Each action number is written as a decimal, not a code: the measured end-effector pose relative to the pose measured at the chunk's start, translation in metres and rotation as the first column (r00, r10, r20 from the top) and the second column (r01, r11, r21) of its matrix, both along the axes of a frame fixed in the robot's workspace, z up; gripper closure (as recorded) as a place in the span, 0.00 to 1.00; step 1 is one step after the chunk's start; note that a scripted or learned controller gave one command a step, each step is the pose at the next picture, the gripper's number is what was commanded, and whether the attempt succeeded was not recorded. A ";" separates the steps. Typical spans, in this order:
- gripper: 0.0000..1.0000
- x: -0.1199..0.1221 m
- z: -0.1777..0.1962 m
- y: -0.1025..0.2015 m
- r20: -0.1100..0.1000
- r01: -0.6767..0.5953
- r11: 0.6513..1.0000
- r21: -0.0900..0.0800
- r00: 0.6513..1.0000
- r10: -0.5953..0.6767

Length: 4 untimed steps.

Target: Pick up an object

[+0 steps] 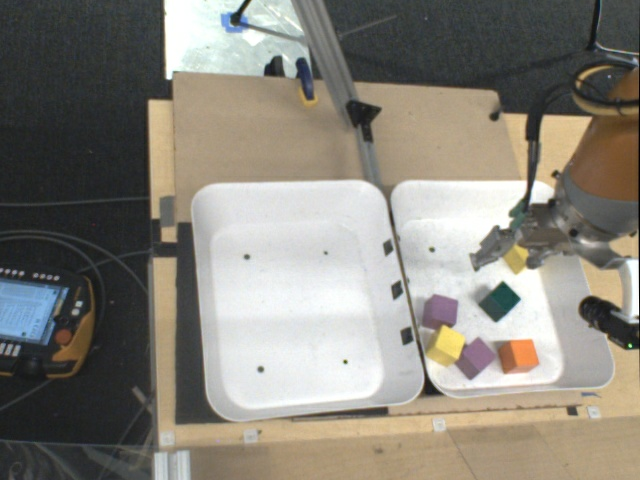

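The gripper (513,251) hangs over the right-hand bin (590,373), at the right of the frame, with a small yellow block (516,259) between its fingers, apparently gripped. The dark green cube (499,301) lies just below it; two purple blocks, another yellow one and an orange one sit lower in the bin. To finish well, I judge the lift should go straight up, slowly, keeping the squeeze steady so the block does not slip.
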<state>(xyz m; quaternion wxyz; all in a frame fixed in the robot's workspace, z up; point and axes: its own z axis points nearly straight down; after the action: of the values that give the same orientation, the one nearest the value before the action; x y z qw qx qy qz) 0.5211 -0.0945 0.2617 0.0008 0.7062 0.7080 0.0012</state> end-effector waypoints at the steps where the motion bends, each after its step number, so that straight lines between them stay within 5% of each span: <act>1: 0.00 -0.001 -0.015 -0.061 -0.002 0.007 1.000 -0.004 1.000 -0.007; 2: 0.00 0.075 -0.135 -0.112 -0.001 0.001 1.000 -0.004 1.000 -0.001; 3: 0.00 -0.006 -0.043 -0.062 0.002 -0.002 1.000 0.000 1.000 0.002; 4: 0.00 0.026 -0.174 -0.093 -0.004 0.002 1.000 0.000 1.000 -0.002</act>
<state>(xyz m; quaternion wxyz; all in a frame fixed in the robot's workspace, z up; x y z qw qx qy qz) 0.5467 -0.1871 0.0877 -0.0005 0.7069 0.7073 0.0000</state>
